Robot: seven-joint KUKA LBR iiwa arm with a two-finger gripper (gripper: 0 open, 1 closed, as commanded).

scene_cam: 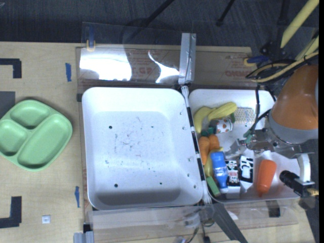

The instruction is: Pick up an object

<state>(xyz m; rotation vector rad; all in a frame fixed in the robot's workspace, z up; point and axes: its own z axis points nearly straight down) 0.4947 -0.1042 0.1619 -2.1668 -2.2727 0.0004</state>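
Nearest the camera, along the front wall of the right bin (263,200), lay most of the candidates: a blue bottle (218,168) lying lengthwise, a black-and-white printed piece (246,167) just beside it, and an orange carrot-shaped toy (265,176) to its right. The carrot looked light, stiff and smooth, probably plastic, so it could slip; a grip across its thick middle seemed soundest. The bottle looked rigid too, and best taken across its body. Above them the gripper (244,142) hung low over the clutter, and whether its fingers stood apart or together could not be told from here; nothing was seen held between them. Farther back a yellow banana toy (215,112) lay curved near the rear wall, with a small white figure (223,126) touching it. Things were packed tight against the divider, leaving little room; the left bin (101,110) offered open floor.
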